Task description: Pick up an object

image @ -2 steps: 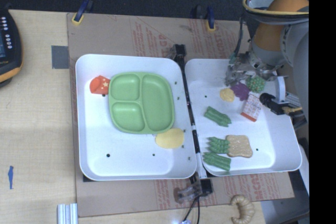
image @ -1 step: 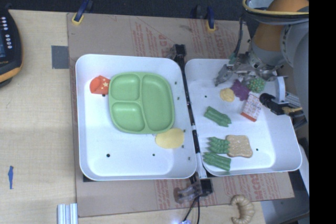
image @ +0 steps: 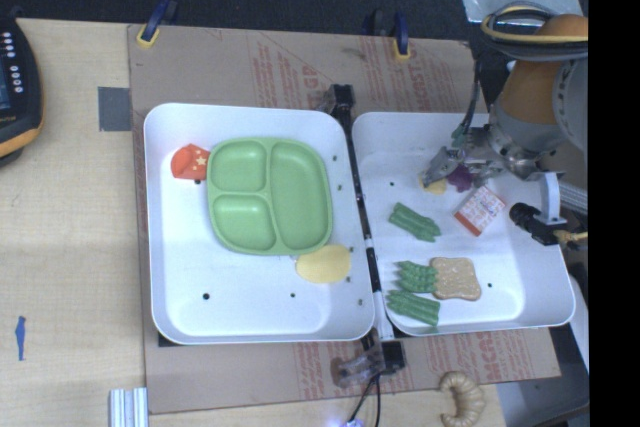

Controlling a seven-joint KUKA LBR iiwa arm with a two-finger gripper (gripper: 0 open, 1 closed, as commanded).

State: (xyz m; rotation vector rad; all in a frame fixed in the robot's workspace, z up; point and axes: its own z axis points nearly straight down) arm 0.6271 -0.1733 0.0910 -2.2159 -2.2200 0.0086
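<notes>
Toast lies near the front of the right bin, touching green beans. Farther back we see a purple object right at the gripper; we cannot tell whether that gripper is open, closed or gripping.

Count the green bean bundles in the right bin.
3. One green bean bundle lies mid-bin, a second sits left of the toast, a third lies near the front rim. Others may hide under the claw.
</notes>
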